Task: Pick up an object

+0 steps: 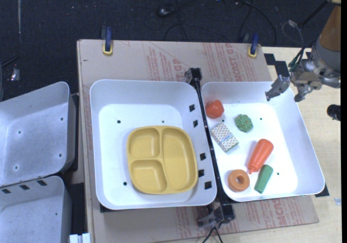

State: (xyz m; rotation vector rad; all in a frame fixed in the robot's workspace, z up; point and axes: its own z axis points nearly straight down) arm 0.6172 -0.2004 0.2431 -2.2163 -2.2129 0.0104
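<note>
Two shallow white plastic bins sit side by side on the bench in front of you: the left bin (pixel 103 106) and the right bin (pixel 303 149).

Left bin: one yellow three-compartment plastic tray (pixel 162 159), lying flat near the middle.

Right bin, six items:
- a small round red-orange toy tomato (pixel 214 108), near the far left corner;
- a green knobbly toy broccoli head (pixel 244 123), just right of the tomato and a little nearer you;
- a small patterned white-and-blue box (pixel 224 136), tilted, below the tomato;
- an orange toy carrot (pixel 259 154), lying at a slant in the middle of the bin;
- a short green cylinder-shaped toy (pixel 263 178), just beside the carrot's lower end;
- an orange ring-shaped toy doughnut (pixel 238 180), left of the green piece, near the front wall.

Arm: you see the two-finger gripper (pixel 287 89) over the right bin's far right corner, above the rim. Its two fingers stand spread apart with nothing between them. Every item in the right bin lies down and to the left of the fingers, well apart from them; the broccoli head is the closest.
</note>
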